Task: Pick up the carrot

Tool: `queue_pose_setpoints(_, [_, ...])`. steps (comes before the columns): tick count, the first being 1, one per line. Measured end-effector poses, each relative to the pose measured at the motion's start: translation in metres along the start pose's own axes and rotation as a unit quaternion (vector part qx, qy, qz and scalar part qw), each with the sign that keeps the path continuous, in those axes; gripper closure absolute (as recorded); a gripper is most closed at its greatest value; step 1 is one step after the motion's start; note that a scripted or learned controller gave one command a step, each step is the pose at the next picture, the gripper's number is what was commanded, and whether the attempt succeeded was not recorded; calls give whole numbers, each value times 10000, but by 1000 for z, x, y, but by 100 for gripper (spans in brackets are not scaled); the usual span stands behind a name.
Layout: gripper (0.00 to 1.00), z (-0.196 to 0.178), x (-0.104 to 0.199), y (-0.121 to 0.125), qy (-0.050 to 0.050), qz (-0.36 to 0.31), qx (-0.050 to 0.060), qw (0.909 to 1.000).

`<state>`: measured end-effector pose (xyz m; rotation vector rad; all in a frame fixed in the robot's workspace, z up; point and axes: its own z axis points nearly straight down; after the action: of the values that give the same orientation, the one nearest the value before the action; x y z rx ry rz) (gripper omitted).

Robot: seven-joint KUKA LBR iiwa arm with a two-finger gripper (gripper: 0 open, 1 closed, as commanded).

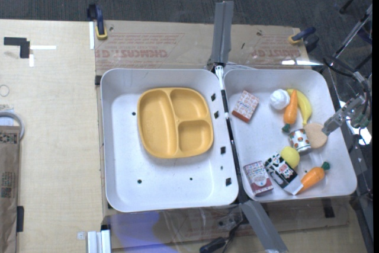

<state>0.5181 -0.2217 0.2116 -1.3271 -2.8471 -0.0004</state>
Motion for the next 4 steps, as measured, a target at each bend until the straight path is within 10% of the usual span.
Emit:
queue_pose_setpoints(1, [100,4,-24,56,-11,-1315,-6,9913])
queue_pose_setpoints(2, [100,91,-2,40,-3,-2490,-7,9685])
queue_pose_setpoints(3, [100,120,-9,13,4,-1815,-10,9834])
queue_pose_setpoints(4, [100,61,-4,18,-17,-3264,-10,9452])
